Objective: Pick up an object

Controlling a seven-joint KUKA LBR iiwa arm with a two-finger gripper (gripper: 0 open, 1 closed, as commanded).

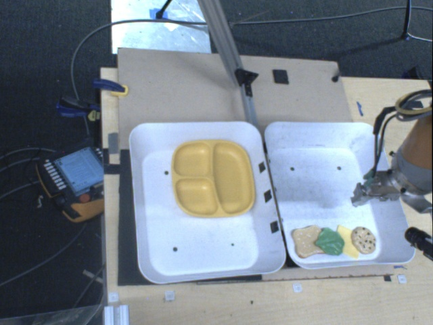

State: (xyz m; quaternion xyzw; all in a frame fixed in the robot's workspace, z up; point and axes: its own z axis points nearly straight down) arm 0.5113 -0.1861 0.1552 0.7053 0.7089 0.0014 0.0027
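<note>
A row of toy foods lies along the near edge of the right bin [318, 161]: a tan bread slice [306, 241], a green leaf [330, 242], a yellow cheese piece [348, 241] and a speckled cookie [364, 239]. My gripper [363, 193] hangs over the right side of that bin, a little behind and above the cookie, reaching in from the right. Nothing shows between its fingers, and their spacing is too small and dark to read.
The left bin [152, 249] holds a yellow three-compartment plate [213, 178] toward its back. A metal pole [226, 42] slants across the cardboard behind the bins. Cables and a handheld device [74, 175] lie on the floor at left.
</note>
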